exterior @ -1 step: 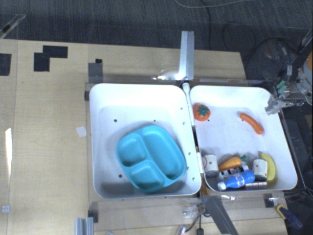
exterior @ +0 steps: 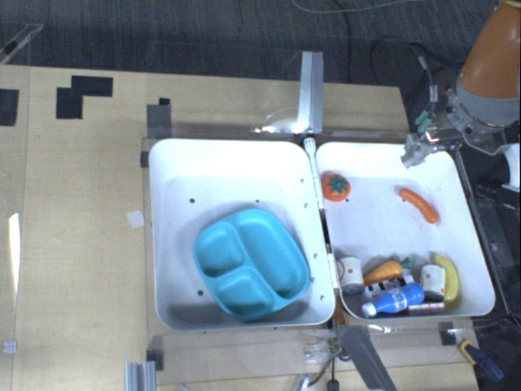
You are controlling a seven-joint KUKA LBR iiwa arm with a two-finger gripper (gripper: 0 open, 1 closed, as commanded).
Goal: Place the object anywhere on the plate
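From above, the tool [exterior: 417,147] hangs at the right bin's [exterior: 468,218] far corner; whether it is wide or narrow I cannot tell. The sausage [exterior: 418,204] lies just below it, the blue plate [exterior: 252,263] well leftward. Descend squarely over the sausage's middle.

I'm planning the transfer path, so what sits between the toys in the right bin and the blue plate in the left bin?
Only the two bins' adjoining walls lie between them. The sausage, tomato and the cluster with the banana are in the right bin; the blue plate lies uncovered in the left bin. The end effector is at the right bin's far right corner.
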